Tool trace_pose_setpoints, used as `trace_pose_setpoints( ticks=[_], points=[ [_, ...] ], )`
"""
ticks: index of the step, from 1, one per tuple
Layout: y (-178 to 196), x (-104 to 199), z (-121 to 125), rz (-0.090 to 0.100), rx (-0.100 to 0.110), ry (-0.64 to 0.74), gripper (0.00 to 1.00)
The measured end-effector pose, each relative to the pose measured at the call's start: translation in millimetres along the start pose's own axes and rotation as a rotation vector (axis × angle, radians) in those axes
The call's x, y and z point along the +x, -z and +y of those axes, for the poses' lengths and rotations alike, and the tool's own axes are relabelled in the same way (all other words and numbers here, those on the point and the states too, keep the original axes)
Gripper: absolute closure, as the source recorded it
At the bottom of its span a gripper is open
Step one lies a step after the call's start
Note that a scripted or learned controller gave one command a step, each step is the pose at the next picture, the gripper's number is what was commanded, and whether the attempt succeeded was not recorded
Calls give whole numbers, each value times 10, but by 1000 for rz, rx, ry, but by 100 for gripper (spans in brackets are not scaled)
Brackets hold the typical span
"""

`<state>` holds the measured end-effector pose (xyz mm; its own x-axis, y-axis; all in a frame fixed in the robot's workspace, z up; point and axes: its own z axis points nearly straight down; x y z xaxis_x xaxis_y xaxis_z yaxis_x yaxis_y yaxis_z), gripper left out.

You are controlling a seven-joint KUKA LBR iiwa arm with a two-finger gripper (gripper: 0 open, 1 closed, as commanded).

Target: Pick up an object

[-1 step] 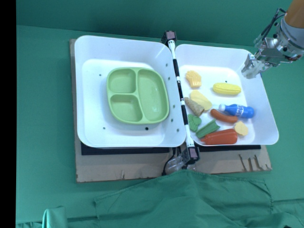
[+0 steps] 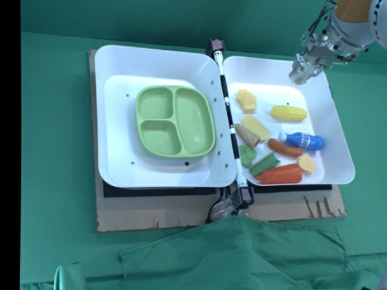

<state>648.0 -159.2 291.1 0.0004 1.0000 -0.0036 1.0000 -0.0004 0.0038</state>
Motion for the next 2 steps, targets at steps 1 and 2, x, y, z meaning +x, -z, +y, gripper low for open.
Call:
trace_pose_setpoints(
  ticks=[1, 2],
  points=[
    [-687, -292, 534, -1, 0, -3, 0],
    [-848, -282, -73, 1, 5, -5, 0]
  ],
)
